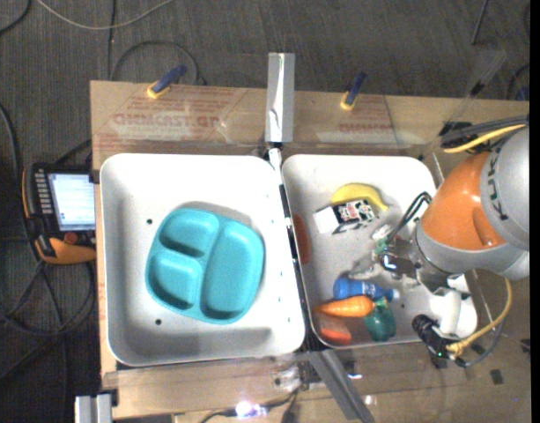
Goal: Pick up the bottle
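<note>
bottle: blue bottle (358, 288) lay on its side in the right bin (411, 167), toward the near wall, long axis roughly left-right across the bin
jaws: gripper (386, 252) sat just above and to the right of the bottle, close to it; whether the jaws were spread or pressed together, I couldn't tell, too much clutter at the wrist
grasp: nothing visibly pinched
relation: bottle lay down-left of the jaws; judged a short drop and a small shift left would be needed, closing across the short axis
crowding: carrot (345, 307) touched the bottle's near side; green piece (380, 324) just beside its right end; red piece (335, 333) past the carrot
risk: carrot likely to get nudged or caught instead
clear of path: banana (359, 191) and white box (347, 214) at far end, well apart
left bin (120, 183): held a teal divided tray (206, 263), not involved
</note>
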